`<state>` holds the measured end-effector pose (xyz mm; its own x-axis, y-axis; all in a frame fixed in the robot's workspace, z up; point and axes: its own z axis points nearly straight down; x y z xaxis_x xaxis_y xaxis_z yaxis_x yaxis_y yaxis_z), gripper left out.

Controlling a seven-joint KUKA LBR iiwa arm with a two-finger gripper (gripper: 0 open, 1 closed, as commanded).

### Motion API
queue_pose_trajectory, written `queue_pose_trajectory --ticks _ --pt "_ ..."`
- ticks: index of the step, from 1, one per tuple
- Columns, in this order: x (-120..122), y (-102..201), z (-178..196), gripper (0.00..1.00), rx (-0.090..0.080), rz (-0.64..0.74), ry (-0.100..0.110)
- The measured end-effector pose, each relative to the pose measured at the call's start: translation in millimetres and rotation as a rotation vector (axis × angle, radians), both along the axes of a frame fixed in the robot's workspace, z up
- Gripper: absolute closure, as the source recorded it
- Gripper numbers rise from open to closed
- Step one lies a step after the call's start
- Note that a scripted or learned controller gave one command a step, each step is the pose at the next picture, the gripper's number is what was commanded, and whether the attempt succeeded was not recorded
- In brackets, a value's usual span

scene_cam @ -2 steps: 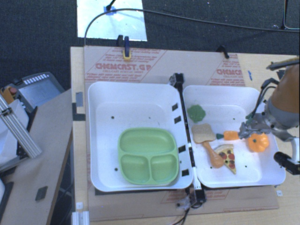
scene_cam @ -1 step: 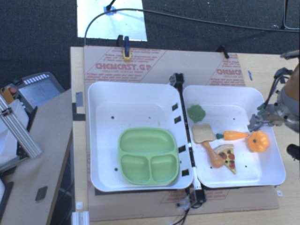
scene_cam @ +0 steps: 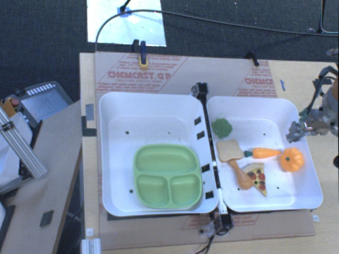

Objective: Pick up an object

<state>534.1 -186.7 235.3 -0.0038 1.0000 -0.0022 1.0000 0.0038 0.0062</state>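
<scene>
One orange pumpkin (scene_cam: 292, 160), rt bin (scene_cam: 275, 107).

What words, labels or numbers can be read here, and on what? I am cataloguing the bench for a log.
"CHEMCAST GP", red print on the brown paper-covered sheet under the two white bins, left of centre.
"CHEMCAST GP" again on the same sheet, near its right corner; partly cut off and slanted.
Smaller red lines around both prints: too small to read.
The grey handheld device with a screen at left: screen content too blurred to read.
</scene>
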Motion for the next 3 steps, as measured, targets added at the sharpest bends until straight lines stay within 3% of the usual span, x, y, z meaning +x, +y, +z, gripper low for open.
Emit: queue_pose_trajectory --ticks 3 --pt "-21 163 -13 1.0 0.004 0.005 0.006"
